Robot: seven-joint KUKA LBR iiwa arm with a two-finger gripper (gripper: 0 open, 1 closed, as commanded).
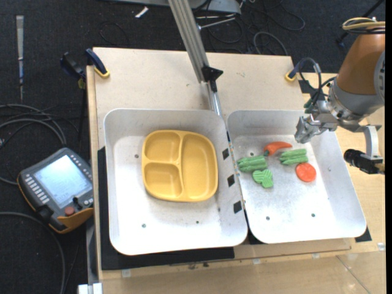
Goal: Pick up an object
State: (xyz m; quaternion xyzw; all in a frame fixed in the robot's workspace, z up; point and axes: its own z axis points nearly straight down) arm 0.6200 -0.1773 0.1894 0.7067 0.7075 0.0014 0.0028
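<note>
The right bin (331,213) holds several small toy foods: an orange-red curved piece (277,146), a green piece (294,157), another green piece (252,163), a small green lump (264,177) and a round red-orange piece (306,172). My gripper (304,131) hangs over the bin's upper right part, just right of the orange-red piece and above the green piece. Nothing shows between its fingers. The arm's orange band (361,60) rises to the right.
The left bin (122,164) carries a yellow divided plate (180,165). A slanted metal pole (190,32) comes down to the seam between the bins. A teach pendant (56,188) lies left of the bench.
</note>
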